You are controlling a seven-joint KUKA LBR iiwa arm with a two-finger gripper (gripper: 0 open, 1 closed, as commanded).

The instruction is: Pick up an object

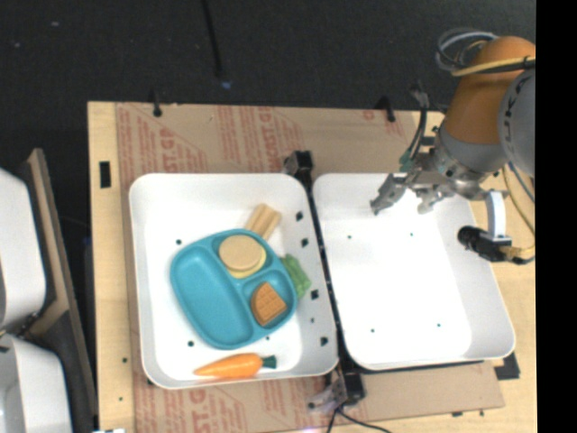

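Your gripper [407, 198] is hovering over the far edge of the right bin [469, 332], fingers spread apart and grasping nothing. It is sitting well apart from every object, so you are likely looking at a transit pose. All candidates are lying in the left bin [149, 242]: a blue divided tray [207, 300] carrying a round tan biscuit [242, 253] and a brown toast piece [269, 303], and an orange carrot [232, 365] is resting near the front wall

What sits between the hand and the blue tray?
In the camera view, bare white floor of the right bin, then the two bins' adjoining walls, with black clips along the divide. The hand hovers over the right bin; the blue tray lies in the left bin.
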